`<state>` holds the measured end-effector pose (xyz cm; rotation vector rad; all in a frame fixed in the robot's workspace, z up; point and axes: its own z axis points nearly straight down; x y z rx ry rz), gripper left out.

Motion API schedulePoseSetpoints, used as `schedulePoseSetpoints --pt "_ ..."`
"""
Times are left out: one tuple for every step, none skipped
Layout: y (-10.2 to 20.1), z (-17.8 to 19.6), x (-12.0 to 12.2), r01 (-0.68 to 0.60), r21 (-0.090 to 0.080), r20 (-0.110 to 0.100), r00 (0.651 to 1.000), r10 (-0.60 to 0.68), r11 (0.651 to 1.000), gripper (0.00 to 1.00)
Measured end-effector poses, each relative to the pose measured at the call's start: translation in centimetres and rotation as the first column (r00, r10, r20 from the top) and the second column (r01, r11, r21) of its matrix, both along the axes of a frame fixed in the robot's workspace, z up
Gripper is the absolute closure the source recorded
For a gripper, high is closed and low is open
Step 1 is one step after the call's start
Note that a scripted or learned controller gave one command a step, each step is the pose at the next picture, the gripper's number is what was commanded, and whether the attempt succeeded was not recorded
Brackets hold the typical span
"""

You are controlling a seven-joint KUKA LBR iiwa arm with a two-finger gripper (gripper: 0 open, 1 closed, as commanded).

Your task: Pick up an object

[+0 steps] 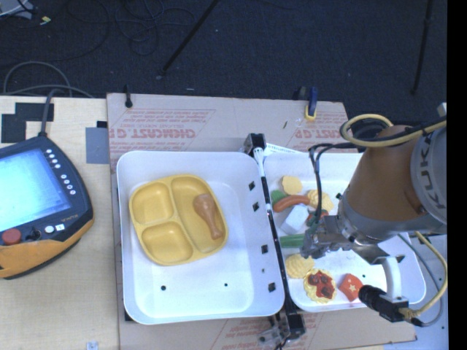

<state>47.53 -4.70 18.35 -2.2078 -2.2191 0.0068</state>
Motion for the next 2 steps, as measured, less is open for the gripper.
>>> schedulePoseSetpoints --pt "3.1 5.6 0.1 0.002 -0.003 0.012 1.0 -0.002 1.0 1.0" --pt "10.2 13.6 0.1 -0.004 -0.001 0.015 1.0 0.004 1.0 1.0"
